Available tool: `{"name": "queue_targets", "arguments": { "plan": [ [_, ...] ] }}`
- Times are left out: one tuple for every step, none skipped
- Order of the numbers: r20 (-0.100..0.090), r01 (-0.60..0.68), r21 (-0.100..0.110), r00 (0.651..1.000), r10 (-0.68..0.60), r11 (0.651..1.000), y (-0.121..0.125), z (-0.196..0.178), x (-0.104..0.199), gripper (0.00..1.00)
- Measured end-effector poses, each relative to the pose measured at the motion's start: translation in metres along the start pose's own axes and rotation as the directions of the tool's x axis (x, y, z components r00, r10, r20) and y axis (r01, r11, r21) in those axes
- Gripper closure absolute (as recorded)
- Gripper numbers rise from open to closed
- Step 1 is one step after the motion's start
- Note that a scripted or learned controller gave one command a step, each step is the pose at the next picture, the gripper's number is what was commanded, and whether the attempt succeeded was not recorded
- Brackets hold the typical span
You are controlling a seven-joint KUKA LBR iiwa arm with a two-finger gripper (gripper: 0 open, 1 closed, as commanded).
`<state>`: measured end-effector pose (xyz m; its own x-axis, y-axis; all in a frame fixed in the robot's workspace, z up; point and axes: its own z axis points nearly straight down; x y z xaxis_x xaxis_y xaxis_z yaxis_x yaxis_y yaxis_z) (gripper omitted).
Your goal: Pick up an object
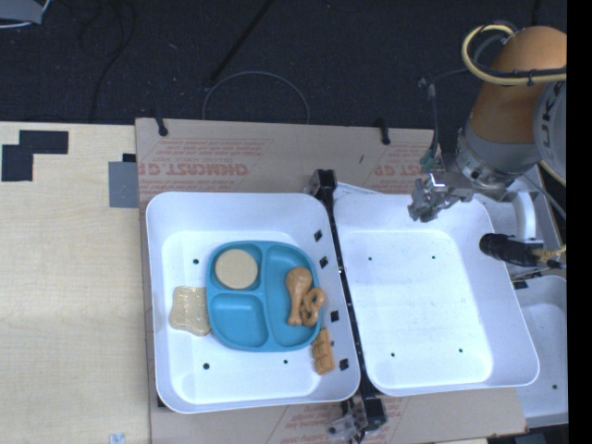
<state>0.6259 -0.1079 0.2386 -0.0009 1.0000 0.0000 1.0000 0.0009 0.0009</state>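
A blue divided plate (248, 320) lies in the left bin (176, 220). On it rest a round tan cookie (235, 268), a tan drumstick (298, 291) and a pretzel (313, 305) beside the drumstick. A pale toast slice (190, 310) lies against the plate's left edge. A small brown piece (322, 351) sits at the plate's lower right, near the bin's wall. My gripper (425, 205) hangs over the far rim of the right bin (499, 340), well away from all of these, with nothing seen in it.
A black clamp strip (337, 276) runs between the two bins. Brown cardboard (277, 160) lies under both bins, on a light wooden bench (65, 294). Dark floor with cables lies beyond the far edge.
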Motion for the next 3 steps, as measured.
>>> {"name": "queue_targets", "arguments": {
  "plan": [
    [-0.001,0.001,0.006,1.0,-0.001,1.0,-0.026,-0.002,0.035,1.0],
    [-0.002,0.002,0.006,1.0,-0.002,1.0,-0.042,0.003,0.079,1.0],
    [-0.001,0.003,0.007,1.0,-0.003,1.0,-0.066,0.001,0.131,1.0]
  ]
}}
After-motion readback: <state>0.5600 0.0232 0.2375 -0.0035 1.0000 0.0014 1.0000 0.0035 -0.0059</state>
